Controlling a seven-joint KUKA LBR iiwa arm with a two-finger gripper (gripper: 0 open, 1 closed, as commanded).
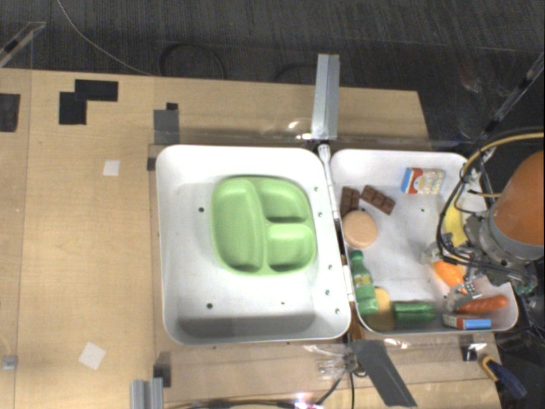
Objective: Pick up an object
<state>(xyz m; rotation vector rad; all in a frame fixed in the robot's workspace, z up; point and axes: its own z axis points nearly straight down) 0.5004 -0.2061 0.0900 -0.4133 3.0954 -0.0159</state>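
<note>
Filling the left white plastic bin (183,305), a green divided plastic tray (260,222) lies flat. Inside the right white bin (400,228), the grey arm's gripper (466,292) hangs over an orange carrot-shaped toy (485,303) by the right wall; its grip cannot be judged.

You could read no text anywhere in the camera view. The small red, white and yellow carton (423,180) at the far side of the right bin (393,156) carried printed markings, but they were too small and blurred for you to make out. The green bottle (363,281) bore a label that stayed equally illegible.
</note>
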